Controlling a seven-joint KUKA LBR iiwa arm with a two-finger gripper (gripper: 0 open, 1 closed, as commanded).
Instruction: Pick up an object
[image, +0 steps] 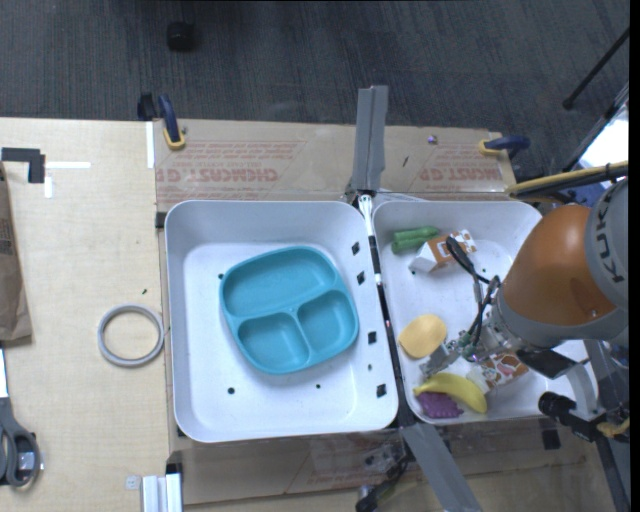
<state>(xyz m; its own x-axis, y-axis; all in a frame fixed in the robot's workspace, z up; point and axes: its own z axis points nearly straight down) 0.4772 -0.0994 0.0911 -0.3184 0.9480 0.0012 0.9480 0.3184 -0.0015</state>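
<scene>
A dark grey carpeted floor (300, 50) runs behind a pale wooden desk (80, 250), where a flattened sheet of brown printed cardboard (260, 160) lies under two shallow white plastic bins with rounded corners. The left bin (190, 300) holds a smooth turquoise plastic plate with three compartments (289, 309), lying slightly turned near the bin's middle. The right bin (400, 300) is crowded: a green cylindrical object (412, 238) rests near its far edge, just beside a small orange and white carton (440, 252); a rounded pale yellow piece, lemon-like in shape (423, 335), lies towards the bin's left wall; a curved yellow banana (455, 388) sits at the near edge, touching a bumpy purple object (438, 404) beneath it; a small printed packet (500, 368) lies just beside the banana. The grey arm with its glossy orange band (555, 270) leans over this bin from the right, and its metal end effector (462, 347) is down among the objects, between the yellow piece and the packet; whether it is spread or pressed together cannot be told, and nothing is visibly pinched. On the bare desk to the left lie a grey ring-shaped roll of tape (130, 334), a pair of scissors (18, 450) and a brown paper bag (12, 260).
</scene>
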